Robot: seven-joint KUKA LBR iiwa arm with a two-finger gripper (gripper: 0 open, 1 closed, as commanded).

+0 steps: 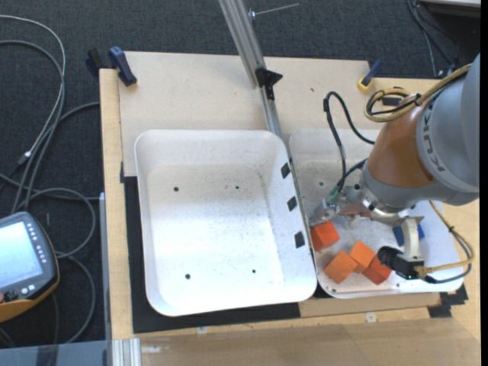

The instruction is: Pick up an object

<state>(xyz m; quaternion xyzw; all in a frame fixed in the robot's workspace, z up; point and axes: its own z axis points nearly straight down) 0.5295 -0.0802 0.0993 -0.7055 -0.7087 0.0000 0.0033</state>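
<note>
On the table [191,82] beneath the overhead camera, two shallow white bins are sitting side by side, and the pick is looking unfinished. Going from the left, the left bin [152,147] is showing nothing but dark specks and a few small holes in its floor. A metal bar [242,33] is slanting down from the top toward the seam between the bins. In the right bin [305,147], several orange blocks are lying near the front: one block [325,235] is sitting close to the dividing wall, just below the hand [345,207], and three more are clustering beside it, the lighter ones [341,266] and [362,254] touching and a redder one [377,272] at their right. The grey arm [427,151] with its orange band is reaching in from the right and hanging low over the bin. Whether the hand is apart or together cannot be told from this angle, and no block is visibly sitting between its fingers. By the look of it, every block is resting on the bin floor, so the grasp and the lift are both remaining to be done.
</note>
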